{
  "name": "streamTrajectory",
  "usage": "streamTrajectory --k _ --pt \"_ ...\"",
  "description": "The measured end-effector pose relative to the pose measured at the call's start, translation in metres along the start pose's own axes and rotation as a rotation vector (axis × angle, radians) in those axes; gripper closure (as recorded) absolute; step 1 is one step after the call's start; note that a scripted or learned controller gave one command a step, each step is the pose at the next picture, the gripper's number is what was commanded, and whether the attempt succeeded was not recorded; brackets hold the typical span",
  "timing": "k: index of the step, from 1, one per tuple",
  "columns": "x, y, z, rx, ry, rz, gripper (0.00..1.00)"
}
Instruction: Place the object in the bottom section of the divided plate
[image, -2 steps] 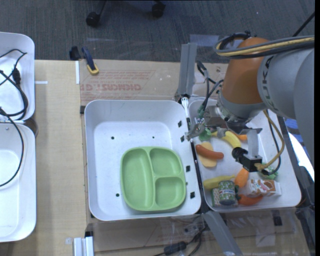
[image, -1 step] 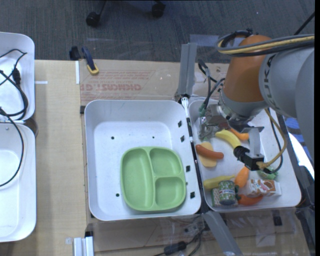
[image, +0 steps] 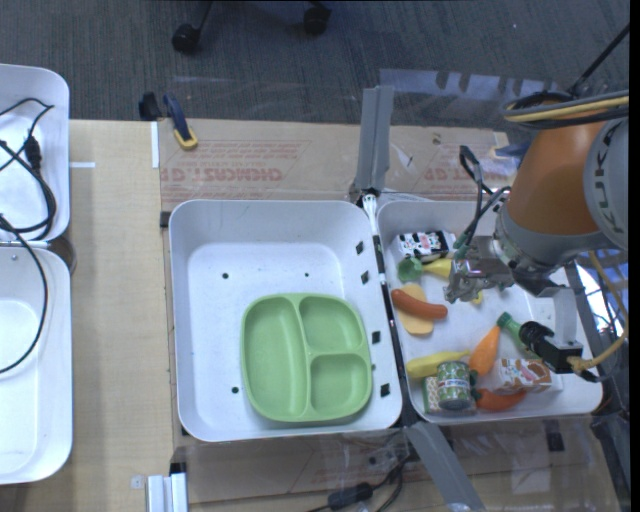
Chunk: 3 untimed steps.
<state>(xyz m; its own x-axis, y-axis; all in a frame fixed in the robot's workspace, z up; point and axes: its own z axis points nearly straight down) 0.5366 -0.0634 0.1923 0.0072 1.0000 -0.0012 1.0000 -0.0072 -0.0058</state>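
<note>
We see one arm (image: 570, 190) with its gripper (image: 468, 283) low over the right bin (image: 590, 395), and we cannot tell whether it is open or closed, nor whether it grips anything. We count two white bins: the left bin (image: 200, 300) lies well to the gripper's left and holds one green plate (image: 305, 355) with three sections, all bare. Around the gripper we count the toys. One hot dog (image: 418, 305) lies just to its lower left, on a yellow slice (image: 415, 322). One black-and-white carton (image: 422, 244) sits just up and left of it, with a green-and-yellow piece (image: 425, 267) between carton and gripper. Below the gripper lie one carrot (image: 487, 348), one banana (image: 435, 362), one jar (image: 452, 386), one red-and-white packet (image: 522, 374) and one red pepper (image: 497, 400), all near the bin's front edge. We cannot tell which toy is the task's object; every one we see is in the right bin, none on the plate
</note>
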Motion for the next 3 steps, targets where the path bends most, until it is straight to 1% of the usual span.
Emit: streamTrajectory --k 1,2,3 --pt "-0.048 -0.015 -0.02 -0.001 0.0 0.22 1.0" --pt "-0.147 -0.042 -0.12 -0.001 -0.001 0.252 1.0" --pt "-0.126 -0.054 0.075 -0.015 0.004 0.656 1.0"
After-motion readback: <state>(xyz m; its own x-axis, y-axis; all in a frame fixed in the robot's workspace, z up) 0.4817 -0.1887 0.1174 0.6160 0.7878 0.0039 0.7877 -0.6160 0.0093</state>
